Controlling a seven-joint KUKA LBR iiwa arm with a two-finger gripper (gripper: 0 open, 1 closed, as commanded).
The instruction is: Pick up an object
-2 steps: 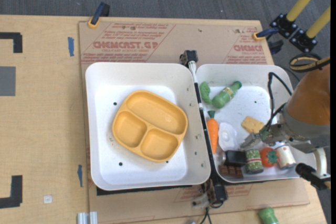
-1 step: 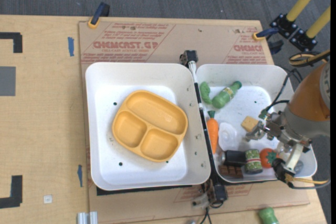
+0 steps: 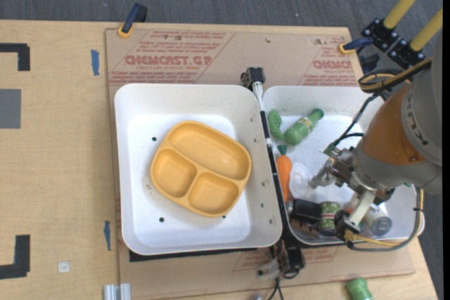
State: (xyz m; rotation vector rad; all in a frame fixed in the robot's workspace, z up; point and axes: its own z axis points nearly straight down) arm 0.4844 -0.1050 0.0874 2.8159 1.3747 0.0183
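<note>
Grey arm [image 3: 411,144], orange band | jaws: state unclear | right bin [image 3: 330,96]: green plastic bottle [image 3: 304,126] | smooth three-compartment yellow tray [image 3: 200,168]

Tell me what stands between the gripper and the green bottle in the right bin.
Nothing visible. The gripper hangs low in the right bin, and the green bottle lies up-left of it, with bare bin floor between. The carrot lies off to the left.

Pale wooden bench [image 3: 56,172] is carrying a brown printed cardboard sheet [image 3: 232,53], clamped at its far edge by an orange-and-blue clamp [image 3: 131,17]. Two shallow white plastic bins are sitting side by side on the sheet: left bin [image 3: 133,172], right bin [image 3: 330,98], touching. Black tape marks [image 3: 17,56] and blue tape strips [image 3: 95,61] are lying on the wood; a small green object [image 3: 359,287] is resting near the front edge.
</note>
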